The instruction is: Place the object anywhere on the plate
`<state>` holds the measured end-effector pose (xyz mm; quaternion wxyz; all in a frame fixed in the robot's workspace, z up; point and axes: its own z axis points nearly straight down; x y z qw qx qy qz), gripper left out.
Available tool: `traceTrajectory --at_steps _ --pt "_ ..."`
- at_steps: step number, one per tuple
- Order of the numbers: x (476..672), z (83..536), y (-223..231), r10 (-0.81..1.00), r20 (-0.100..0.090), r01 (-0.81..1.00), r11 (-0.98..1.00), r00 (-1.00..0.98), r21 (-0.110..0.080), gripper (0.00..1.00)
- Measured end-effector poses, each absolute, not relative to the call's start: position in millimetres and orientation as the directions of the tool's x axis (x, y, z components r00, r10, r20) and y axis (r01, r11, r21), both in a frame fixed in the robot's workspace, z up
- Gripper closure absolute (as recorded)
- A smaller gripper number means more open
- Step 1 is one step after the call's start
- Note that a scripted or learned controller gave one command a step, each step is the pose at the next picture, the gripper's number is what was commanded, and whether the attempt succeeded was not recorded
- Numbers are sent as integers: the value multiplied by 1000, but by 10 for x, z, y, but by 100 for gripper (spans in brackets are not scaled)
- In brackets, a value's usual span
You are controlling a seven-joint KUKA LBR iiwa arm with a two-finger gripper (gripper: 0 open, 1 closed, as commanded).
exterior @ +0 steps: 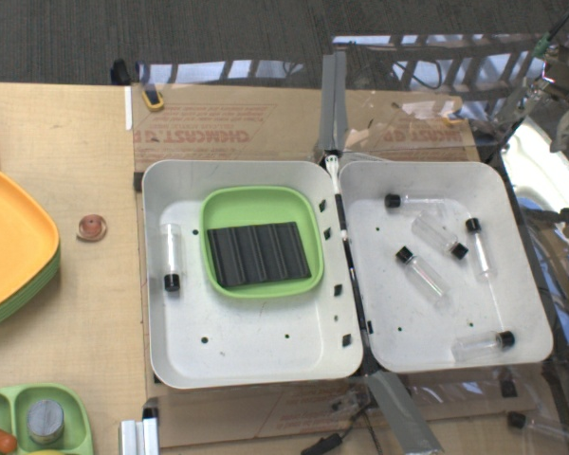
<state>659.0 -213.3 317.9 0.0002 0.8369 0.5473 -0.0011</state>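
The left bin (247,349) carries the green plate (262,209), set near its upper middle, with a black ribbed pad (258,254) lying flat across the plate's floor. That leaves only the green border bare, so anything dropped there will most likely land on the pad. One clear vial (172,256) with a black cap lies just left of the plate, close to the bin's wall and apart from the plate rim.

The right bin (522,320) serves as the supply side: several clear vials with black caps are scattered over it, one (412,200) near the top, a pair (443,236) (477,246) right of centre, one (421,271) in the middle lying at a slant, and one (482,346) low by the right wall. They lie on their sides, well apart, which should give room to come down on a single one.

Which vial is meant to go I cannot tell; none lies on the plate yet, so the task looks not begun. The pincer's state I cannot tell either
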Motion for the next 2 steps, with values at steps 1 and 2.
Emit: traceTrajectory --at_steps 1,2 --pt "6592 3185 -2144 895 -2 895 -445 445 -1 0" --pt "6583 2749 -2142 849 -2 849 -529 529 -4 0"
